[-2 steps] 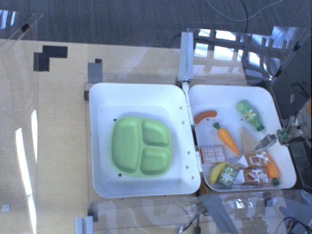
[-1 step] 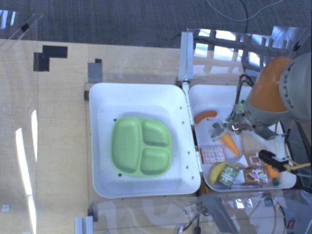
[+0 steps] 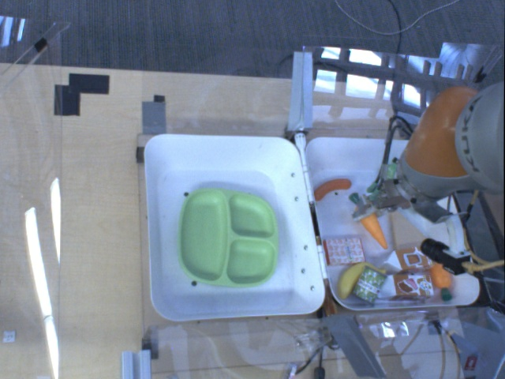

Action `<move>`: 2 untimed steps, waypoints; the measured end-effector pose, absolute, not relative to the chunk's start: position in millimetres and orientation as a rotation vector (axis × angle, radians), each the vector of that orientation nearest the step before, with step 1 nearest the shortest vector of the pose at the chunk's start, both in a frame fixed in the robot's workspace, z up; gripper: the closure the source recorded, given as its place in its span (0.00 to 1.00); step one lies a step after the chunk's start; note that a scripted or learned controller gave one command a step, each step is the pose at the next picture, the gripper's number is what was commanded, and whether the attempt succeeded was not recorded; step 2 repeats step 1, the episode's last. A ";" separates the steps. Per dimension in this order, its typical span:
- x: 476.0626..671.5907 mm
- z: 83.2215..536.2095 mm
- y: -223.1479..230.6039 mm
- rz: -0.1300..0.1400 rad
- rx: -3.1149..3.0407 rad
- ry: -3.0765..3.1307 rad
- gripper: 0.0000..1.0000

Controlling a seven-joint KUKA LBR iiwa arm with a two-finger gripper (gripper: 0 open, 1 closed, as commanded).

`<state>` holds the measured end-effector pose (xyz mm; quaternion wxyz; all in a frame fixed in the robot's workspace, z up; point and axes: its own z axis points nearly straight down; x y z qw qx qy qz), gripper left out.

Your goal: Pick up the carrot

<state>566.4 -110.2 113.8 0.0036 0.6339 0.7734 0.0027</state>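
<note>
Camera view: two white bins sit side by side on the counter (image 3: 95, 235). Left bin (image 3: 158, 290), centre of frame, holds one green divided plate (image 3: 229, 237) with three compartments. Right bin (image 3: 327, 160) holds one red sausage (image 3: 332, 187), one printed card (image 3: 344, 250), one yellow banana (image 3: 349, 279), one green-labelled can (image 3: 369, 284), one brown box (image 3: 413, 284) and one carrot (image 3: 375, 229). Carrot lies mid-bin, point toward lower right. Pincer (image 3: 377, 204) sits directly above the carrot's thick end; whether it is spread or pressed together cannot be determined.
</note>
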 end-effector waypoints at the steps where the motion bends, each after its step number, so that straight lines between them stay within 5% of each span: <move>1: 572.0 112.6 -170.2 0.006 2.139 2.292 1.00; 2: 572.0 112.6 -170.2 0.006 2.139 2.292 1.00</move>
